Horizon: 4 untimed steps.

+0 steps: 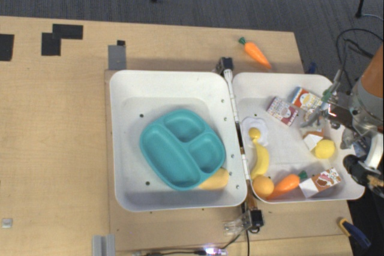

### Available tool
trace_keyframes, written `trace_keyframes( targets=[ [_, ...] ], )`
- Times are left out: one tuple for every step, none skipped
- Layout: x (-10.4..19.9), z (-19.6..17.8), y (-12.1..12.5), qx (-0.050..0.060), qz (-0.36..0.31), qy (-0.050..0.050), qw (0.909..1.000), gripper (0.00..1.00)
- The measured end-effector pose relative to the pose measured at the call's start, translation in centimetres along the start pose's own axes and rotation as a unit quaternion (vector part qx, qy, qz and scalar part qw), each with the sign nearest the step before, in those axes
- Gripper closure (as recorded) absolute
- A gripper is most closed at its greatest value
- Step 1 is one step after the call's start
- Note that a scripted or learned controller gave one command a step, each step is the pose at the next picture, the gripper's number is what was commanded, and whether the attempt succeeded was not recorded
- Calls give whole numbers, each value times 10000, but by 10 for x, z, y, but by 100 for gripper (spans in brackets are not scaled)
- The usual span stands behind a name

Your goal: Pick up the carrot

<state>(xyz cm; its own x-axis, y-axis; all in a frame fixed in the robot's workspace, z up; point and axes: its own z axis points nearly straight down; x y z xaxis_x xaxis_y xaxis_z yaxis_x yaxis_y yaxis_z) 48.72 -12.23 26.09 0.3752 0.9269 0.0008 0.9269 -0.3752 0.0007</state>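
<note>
Nearest the lower edge of the right bin [282, 199], the carrot [287, 183] lies on its side, smooth and tapered, wedged between an orange [263, 187] and a small carton [320, 181], with a curved banana [260, 158] just left. Little open floor surrounds it. Further in sit a lemon [324, 148] and printed packets [292, 106] against the rim. At the bin's right edge hovers the claw [354, 132]; whether it is released or clenched cannot be told. Leftward, a glossy teal divided plate [182, 148] sits in the other bin [123, 129]. Farthest, on bare wooden counter [54, 129], lies a second carrot [255, 53].
</note>
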Motion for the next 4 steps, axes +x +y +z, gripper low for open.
trace_keyframes(
  targets=[
    [-2,25,1,-1,-1094,-1,9940,0],
    [-1,97,1,-2,-3096,-1,9509,0],
    [57,76,-23,-11,-2295,0,9733,0],
    [-16,111,6,-5,-3557,-5,9346,0]
  ],
)
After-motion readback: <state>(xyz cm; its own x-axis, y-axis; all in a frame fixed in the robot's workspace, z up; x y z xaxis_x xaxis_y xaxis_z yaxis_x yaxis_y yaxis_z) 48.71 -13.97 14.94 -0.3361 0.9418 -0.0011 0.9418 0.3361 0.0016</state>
